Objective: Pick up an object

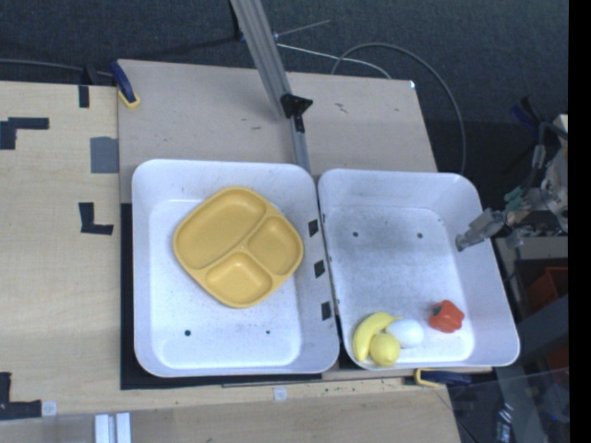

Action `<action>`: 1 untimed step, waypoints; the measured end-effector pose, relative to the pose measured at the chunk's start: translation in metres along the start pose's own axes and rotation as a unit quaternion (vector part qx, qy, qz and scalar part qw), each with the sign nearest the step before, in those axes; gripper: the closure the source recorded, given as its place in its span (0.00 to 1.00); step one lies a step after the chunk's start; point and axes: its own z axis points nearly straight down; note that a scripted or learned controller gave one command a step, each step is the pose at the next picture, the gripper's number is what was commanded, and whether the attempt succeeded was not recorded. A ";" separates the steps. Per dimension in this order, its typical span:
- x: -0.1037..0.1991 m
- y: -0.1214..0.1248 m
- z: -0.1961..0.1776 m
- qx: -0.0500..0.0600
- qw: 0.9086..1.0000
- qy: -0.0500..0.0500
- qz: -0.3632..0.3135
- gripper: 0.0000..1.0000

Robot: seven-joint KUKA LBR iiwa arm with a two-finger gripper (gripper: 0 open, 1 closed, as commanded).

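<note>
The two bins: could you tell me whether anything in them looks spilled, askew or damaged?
Nothing looks spilled or damaged. The yellow tray sits turned at an angle in the left bin.

Smooth white plastic with a soft sheen for both bins, the left bin [148, 275] and the right bin [462, 201], each floor speckled with dark scuffs. Glossy yellow plastic for the divided plate [238, 245]. Smooth, shiny plastic on the banana [367, 330], the lemon [385, 349], the white egg [406, 332] and the red pepper [446, 317]. Matt pale wood across the bench [55, 247]. Brushed metal on the slanted rail [259, 35].
</note>
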 end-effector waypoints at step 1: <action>0.000 0.000 0.000 0.000 1.000 0.000 0.000 0.00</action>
